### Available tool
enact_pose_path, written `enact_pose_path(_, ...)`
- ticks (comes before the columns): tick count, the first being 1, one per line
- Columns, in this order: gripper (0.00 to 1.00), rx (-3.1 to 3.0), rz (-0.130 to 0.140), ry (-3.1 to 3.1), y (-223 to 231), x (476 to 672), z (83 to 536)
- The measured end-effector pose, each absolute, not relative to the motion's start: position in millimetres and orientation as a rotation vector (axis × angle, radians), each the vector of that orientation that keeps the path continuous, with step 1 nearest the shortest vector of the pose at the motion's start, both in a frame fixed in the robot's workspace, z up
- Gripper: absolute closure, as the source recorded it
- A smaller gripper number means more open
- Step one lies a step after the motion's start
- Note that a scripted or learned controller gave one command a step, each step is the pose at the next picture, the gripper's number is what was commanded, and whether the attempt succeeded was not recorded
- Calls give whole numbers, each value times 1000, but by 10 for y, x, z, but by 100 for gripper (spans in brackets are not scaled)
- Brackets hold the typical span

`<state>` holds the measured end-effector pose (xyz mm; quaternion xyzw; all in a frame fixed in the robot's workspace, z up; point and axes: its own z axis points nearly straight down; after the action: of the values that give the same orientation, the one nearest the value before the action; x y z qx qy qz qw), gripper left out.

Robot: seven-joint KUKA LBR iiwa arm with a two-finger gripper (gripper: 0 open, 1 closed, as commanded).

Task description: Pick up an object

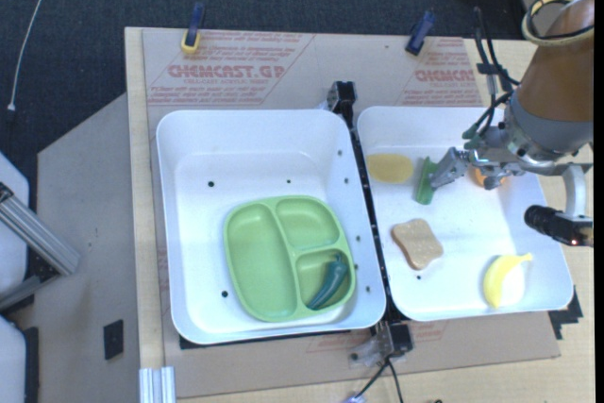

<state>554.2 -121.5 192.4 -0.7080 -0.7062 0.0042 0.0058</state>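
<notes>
Reaching in over the right bin (547, 295) near its far edge, the gripper (451, 169) pinches a green object (426, 183) between its fingers. A yellow piece (390, 168) lies just beside it by the bin's left wall, a bread slice (417, 243) mid-bin, a banana (504, 278) near the right corner.

Right bin (566, 290): centre strip was open between toast (417, 243) and banana (504, 280). Green piece (427, 181) and yellow disc (390, 168) crowded its upper left.
</notes>
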Motion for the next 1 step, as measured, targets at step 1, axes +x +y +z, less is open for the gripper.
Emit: enact_pose_path(1, 0, -2220, 0, -2221, -1212, 5573, 1992)
